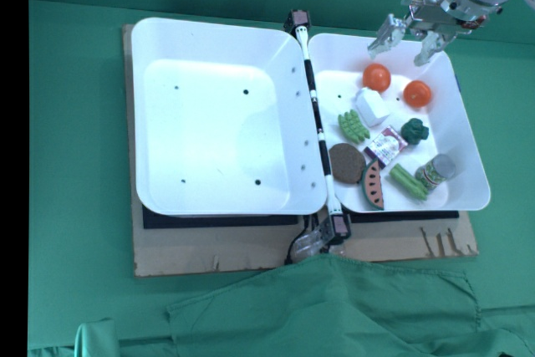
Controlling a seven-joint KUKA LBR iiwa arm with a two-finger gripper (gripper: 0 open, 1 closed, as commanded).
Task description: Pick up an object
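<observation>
My gripper (410, 38) hangs over the far edge of the right bin (468, 180), jaws spread wide, nothing between them, touching nothing. Nearest items lie in the bin just below: two orange balls (376, 78), (417, 94) and a white block (372, 106) beside them.

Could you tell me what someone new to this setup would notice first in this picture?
Probably the gripper, open above the far edge of the right bin, with nothing between its fingers. Just below it lie two orange balls, bright among the toy foods crowding that bin, such as the watermelon slice.
</observation>
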